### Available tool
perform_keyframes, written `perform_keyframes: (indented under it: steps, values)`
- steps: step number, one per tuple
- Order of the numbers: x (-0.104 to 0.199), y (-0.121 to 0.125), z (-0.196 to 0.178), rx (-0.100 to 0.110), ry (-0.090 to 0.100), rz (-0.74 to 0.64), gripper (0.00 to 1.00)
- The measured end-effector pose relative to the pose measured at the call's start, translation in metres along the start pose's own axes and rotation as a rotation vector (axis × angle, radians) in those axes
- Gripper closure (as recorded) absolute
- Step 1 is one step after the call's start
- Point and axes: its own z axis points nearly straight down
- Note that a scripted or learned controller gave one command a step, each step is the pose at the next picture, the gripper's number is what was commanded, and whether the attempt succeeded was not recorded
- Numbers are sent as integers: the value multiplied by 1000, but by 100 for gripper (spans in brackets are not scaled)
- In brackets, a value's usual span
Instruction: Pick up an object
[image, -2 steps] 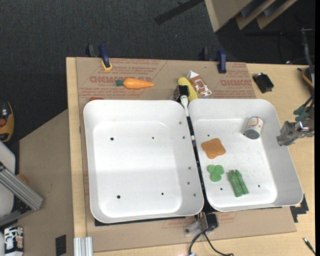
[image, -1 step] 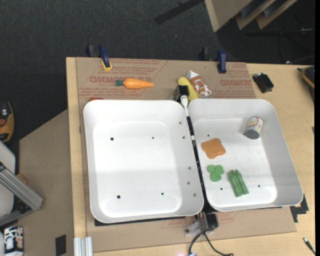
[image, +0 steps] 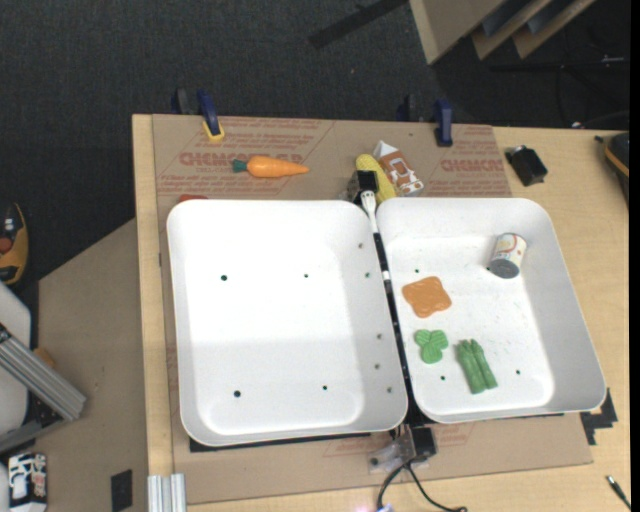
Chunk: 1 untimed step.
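Print on the small can (image: 507, 254) near the right bin's (image: 560, 300) far right corner is too small to read. The yellow item (image: 372, 172) and printed packet (image: 398, 172) at the tabletop's (image: 150, 160) far edge overlap — their outlines cannot be separated. Small green piece (image: 432, 345) — form indistinct. Metal rail (image: 40, 375) at the near left is cut off by the frame's edge.

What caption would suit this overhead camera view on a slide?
Right bin holds a can, orange piece and two green toys; a carrot lies behind.
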Motion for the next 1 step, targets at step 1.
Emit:
perform_keyframes:
  steps: [1]
  values:
    - [-25, -29, 10, 23, 9, 7, 100]
